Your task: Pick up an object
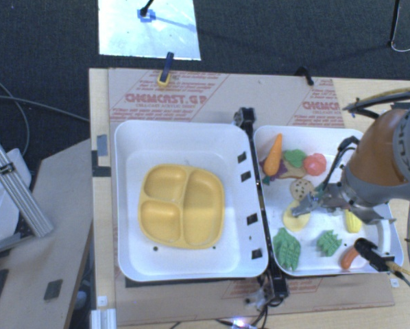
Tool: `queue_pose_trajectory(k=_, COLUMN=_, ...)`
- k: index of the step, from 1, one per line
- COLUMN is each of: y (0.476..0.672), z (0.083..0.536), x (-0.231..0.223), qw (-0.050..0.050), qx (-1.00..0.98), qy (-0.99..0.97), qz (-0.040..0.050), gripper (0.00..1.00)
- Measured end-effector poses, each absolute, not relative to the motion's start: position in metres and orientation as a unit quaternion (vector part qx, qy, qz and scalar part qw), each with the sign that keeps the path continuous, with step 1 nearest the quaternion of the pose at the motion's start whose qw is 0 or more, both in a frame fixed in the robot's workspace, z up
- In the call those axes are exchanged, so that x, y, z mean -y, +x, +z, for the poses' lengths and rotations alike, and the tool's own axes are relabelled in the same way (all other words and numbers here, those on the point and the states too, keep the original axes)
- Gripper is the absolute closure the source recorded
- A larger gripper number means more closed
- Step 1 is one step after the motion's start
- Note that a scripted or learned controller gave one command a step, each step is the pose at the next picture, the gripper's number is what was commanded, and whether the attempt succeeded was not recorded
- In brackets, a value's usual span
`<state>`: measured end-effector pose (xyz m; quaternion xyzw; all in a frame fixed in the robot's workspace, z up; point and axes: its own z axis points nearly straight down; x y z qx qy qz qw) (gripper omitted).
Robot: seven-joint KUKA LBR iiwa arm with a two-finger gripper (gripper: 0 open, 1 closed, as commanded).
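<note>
Risk: right white bin [390,214] crowded; pincer [302,208] may nudge neighbours or come away with nothing.
Pincer low over flat yellow round toy piece [292,220], just below speckled brown cookie-like disc [301,188]; fingers blurred, opening cannot tell, nothing visibly held.
Leafy green plastic vegetable [286,247] just below yellow piece; orange plastic carrot [273,154] well above.
Yellow divided plastic plate [182,205] in left bin, well apart.

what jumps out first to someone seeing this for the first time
The big yellow divided plate sitting alone in the left bin draws the eye first. Next comes the right bin, crowded with bright toy food such as an orange carrot and a red tomato, with the gripper low among them.
</note>
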<state>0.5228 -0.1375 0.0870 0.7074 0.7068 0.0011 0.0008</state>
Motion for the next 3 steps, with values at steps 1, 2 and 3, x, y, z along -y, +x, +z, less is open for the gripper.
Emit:
queue_pose_trajectory(k=1, y=0.492, z=0.128, x=0.087, qw=-0.001, qx=-0.71, qy=0.705, qz=0.0009, gripper=0.0)
queue_pose_trajectory(k=2, y=0.562, z=0.098, x=0.094, qw=0.002, qx=-0.709, qy=0.705, qz=0.0013, gripper=0.0)
queue_pose_trajectory(k=3, y=0.558, z=0.084, x=0.163, qw=0.002, qx=-0.706, qy=0.708, qz=-0.0006, gripper=0.0)
